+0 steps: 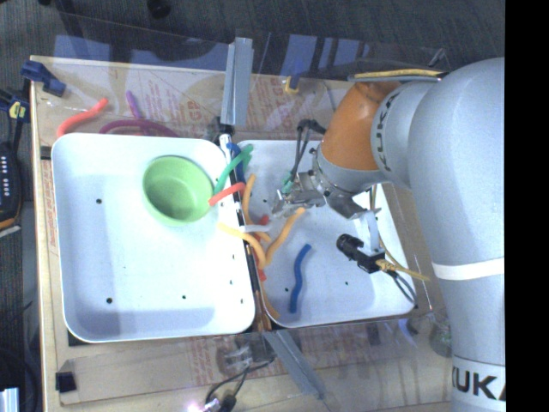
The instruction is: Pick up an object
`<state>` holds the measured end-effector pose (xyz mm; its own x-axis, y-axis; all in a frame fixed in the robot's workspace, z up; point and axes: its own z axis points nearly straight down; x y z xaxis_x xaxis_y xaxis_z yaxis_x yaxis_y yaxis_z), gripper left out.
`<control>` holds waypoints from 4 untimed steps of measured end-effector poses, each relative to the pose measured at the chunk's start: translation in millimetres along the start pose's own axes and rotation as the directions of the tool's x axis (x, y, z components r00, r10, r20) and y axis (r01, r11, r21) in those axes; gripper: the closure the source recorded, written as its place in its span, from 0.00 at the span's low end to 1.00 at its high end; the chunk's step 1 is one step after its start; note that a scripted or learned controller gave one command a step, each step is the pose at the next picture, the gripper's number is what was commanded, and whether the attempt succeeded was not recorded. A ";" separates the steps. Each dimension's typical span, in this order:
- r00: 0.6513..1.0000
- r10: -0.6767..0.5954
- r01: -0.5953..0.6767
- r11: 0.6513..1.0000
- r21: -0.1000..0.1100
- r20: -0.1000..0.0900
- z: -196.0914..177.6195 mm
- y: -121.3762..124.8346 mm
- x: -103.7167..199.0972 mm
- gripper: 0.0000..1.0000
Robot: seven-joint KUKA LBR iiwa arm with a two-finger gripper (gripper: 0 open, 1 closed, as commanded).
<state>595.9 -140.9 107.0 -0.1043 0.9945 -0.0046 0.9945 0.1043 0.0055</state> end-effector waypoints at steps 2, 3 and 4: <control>0.999 -0.034 0.034 0.999 0.009 -0.006 15.8 -51.4 -27.0 0.00; 0.999 -0.041 0.041 0.999 0.012 -0.004 5.9 -51.1 -27.5 1.00; 0.991 0.136 -0.136 0.991 0.007 -0.004 -136.3 -29.3 17.7 1.00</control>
